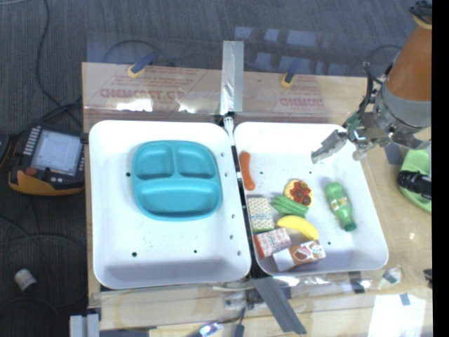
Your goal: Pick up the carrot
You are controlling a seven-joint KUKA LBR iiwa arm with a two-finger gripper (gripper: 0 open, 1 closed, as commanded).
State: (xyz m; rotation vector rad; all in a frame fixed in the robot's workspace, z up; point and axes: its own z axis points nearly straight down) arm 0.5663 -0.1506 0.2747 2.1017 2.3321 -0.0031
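Note:
The carrot (246, 170) is a small orange stick lying lengthwise against the left wall of the right bin (280, 135). My gripper (338, 153) hovers over the bin's upper right part, well to the right of the carrot and above the green bottle (339, 204). Its fingers are spread open, one finger (324, 149) pointing left and down, with nothing between them. The grey arm with its orange band comes in from the right edge.
Below the carrot the right bin holds a banana (297, 225), a green vegetable (290, 206), a pizza slice (297, 190), a cracker pack (261, 214) and small red boxes (289, 248). A blue divided plate (175, 179) sits in the left bin (112, 209).

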